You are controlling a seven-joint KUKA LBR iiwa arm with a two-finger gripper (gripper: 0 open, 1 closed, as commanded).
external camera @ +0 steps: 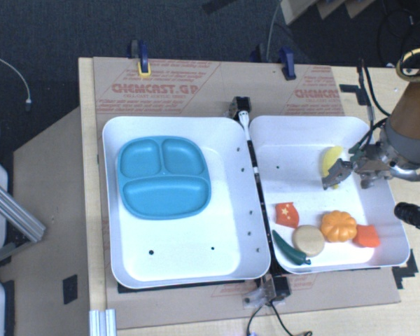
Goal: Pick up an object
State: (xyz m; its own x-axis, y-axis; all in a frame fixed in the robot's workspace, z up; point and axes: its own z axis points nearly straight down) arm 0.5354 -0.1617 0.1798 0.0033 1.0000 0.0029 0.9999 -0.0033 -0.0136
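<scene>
A: Where is the grey two-finger gripper (344,170)?

B: Low over the right white plastic bin (294,135), near its far right side, on the grey arm (413,128) with the orange band. Its dark fingers point left, just beside the yellow rounded toy fruit (330,158).

A: Is it holding the fruit?

B: I cannot tell whether it is gripping; the tips lie against the fruit's lower right edge, but the gap between them is too dark and small to read.

A: What else lies in that bin?

B: Along the near side: a red square block (287,214), a beige round disc (309,240), a dark green pepper-shaped toy (288,249), an orange toy pumpkin (338,226) and a red-orange wedge (367,236).

A: And the left white bin (227,187)?

B: It holds a blue three-compartment plastic plate (165,177).
</scene>
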